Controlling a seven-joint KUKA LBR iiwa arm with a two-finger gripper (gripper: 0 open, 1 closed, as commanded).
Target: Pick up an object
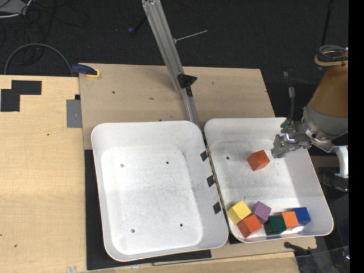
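Observation:
An orange-red cube lies alone near the middle of the right bin. My gripper hangs just to the right of it, a short gap away, with nothing visibly held. At the bin's front edge sits a cluster of cubes: yellow, purple, red, dark green, orange and blue.
The left bin lies beside the right one, with black clips along the shared rim. A slanted aluminium post rises behind the bins. The orange wrist band and arm stand over the right bin's far right edge.

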